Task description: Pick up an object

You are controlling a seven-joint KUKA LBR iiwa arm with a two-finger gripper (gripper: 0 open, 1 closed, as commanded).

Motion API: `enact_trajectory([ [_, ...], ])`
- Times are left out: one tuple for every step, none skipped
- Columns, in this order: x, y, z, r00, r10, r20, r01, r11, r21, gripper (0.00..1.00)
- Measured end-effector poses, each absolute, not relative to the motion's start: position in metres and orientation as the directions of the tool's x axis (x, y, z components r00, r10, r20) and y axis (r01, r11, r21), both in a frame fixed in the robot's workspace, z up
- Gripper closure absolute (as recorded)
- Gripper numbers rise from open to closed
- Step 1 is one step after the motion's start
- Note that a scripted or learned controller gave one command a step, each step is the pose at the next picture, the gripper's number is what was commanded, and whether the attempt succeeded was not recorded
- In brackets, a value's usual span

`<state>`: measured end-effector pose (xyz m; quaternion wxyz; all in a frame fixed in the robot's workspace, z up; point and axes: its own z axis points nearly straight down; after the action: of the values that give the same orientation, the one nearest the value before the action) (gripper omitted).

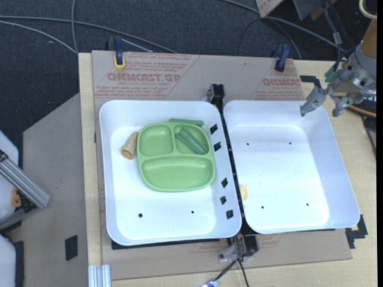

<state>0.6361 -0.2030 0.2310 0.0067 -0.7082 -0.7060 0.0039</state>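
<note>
Nearest the camera: front rim of left bin (pixel 173 239), white and shallow, clamped on a brown board. Inside, toward the back half: green divided plate (pixel 176 157) lying flat, with a green pod-shaped item (pixel 192 140) resting in its upper right compartment. Just beside the plate's left edge, touching or nearly so: small tan cone (pixel 129 145), lying on its side on the bin floor. Between the two bins, low on the divider: small yellowish scrap (pixel 243 192), too small to identify.

Right bin (pixel 335 178): bare floor apart from dark dot marks.

Gripper (pixel 325 102): positioned above the back right corner of the right bin, well apart from every object in the left bin. Fingers (pixel 310 104) spread apart, with nothing between them.

Task status, as judged: not started beyond positioning. No object grasped, none lifted. Remaining: traverse across the divider to the left bin, select a target (cone or pod appear the easiest fit for two fingers; the plate looks wide and flat), descend, close, raise. Risk: shallow contact with the flat plate likely to slip.
</note>
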Motion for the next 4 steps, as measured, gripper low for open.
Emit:
enact_trajectory([
  [0.639, -0.202, 0.24, -0.001, 1.0, 0.001, 1.0, 0.001, 0.0, 0.0],
  [0.636, -0.195, 0.18, -0.001, 1.0, 0.003, 1.0, 0.001, -0.007, 0.0],
  [0.629, -0.201, 0.121, 0.0, 1.0, 0.002, 1.0, 0.0, -0.006, 0.0],
  [0.629, -0.2, 0.083, -0.001, 1.0, 0.002, 1.0, 0.001, -0.005, 0.0],
])
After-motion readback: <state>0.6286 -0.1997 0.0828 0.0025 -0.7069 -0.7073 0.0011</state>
